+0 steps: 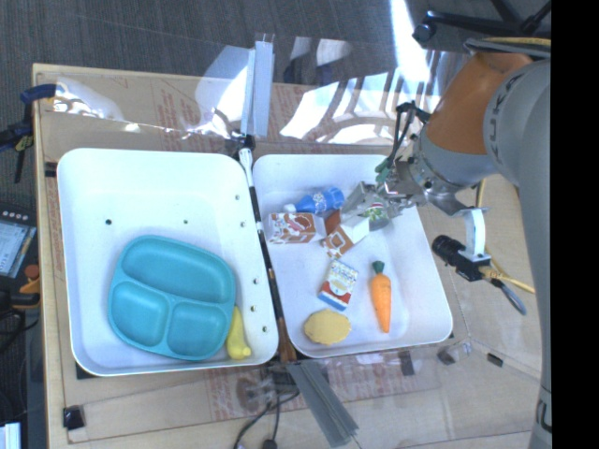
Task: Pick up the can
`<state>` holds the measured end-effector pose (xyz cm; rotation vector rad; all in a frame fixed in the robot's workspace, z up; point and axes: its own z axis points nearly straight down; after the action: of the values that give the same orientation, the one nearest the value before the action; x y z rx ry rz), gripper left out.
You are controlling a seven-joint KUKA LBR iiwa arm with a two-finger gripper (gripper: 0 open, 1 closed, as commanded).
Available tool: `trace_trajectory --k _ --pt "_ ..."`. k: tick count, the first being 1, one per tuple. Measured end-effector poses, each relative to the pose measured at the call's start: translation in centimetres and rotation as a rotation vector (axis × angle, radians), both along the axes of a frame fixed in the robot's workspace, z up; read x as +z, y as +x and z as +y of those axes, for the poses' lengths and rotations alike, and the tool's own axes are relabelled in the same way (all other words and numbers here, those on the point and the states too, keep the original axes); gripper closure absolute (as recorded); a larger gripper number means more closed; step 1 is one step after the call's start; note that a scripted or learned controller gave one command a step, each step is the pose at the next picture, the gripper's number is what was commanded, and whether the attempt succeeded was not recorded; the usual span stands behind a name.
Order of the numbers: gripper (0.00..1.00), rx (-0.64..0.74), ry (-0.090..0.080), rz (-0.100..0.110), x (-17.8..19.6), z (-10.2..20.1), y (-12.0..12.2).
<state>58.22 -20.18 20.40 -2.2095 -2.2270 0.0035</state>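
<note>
In right bin, gripper partly hides can; grasp unclear.

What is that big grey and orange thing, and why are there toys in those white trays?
The grey and orange thing is a robot arm, reaching in from the right. At its end is a gripper, a little metal hand with two fingers. One camera looks down from above at a slant.

On the bench sit two shallow white bins. The left bin holds a blue divided plate and a yellow banana beside it. The right bin holds pretend food: a blue can lying on its side, a brown carton, a small colourful box, an orange carrot and a yellow lemon.

The gripper is low over the right bin, just right of the can. I can't tell whether it holds anything.
</note>
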Motion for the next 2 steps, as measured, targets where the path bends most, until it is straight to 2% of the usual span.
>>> trace_trajectory --k 1,2 --pt "0.00 -0.198 -0.002 -0.007 -11.0 3.0 -6.5" --pt "0.00 -0.276 -0.002 -0.008 -10.9 7.4 -10.4"
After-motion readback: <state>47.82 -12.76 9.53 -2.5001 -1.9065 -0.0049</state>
